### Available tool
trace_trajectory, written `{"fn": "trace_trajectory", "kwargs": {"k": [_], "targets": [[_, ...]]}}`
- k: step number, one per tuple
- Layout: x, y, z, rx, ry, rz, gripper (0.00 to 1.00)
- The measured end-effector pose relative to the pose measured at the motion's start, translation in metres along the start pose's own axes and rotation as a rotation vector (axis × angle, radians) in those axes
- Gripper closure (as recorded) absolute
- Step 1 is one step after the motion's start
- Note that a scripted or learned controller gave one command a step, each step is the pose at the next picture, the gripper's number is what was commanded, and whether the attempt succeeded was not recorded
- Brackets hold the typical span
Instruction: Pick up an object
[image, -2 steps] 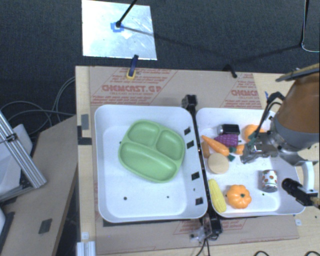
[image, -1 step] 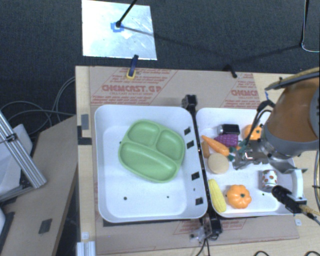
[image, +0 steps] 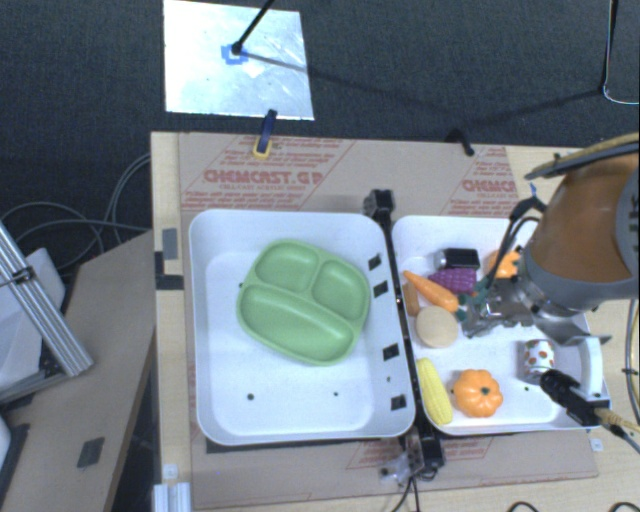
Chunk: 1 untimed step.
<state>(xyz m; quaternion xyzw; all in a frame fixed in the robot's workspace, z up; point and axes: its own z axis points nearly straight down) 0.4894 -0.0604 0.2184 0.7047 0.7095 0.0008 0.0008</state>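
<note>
We read the bench from the left: the left white bin (image: 225, 400) holds a pale green, three-compartment plastic plate (image: 303, 301); the right white bin (image: 470, 422) holds an orange toy carrot (image: 430, 290), a cream ball (image: 436, 327), a yellow toy corn cob (image: 433, 390) and an orange toy pumpkin (image: 477, 393); the gripper (image: 478, 310) sits low beside the ball; whether it is released or clenched we cannot tell; we judge nothing lifted yet, so the grasp and raise remain.
</note>
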Motion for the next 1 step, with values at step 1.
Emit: {"fn": "trace_trajectory", "kwargs": {"k": [1], "targets": [[-0.0142, -0.0067, 0.0020, 0.002, 0.000, 0.006, 1.00]]}}
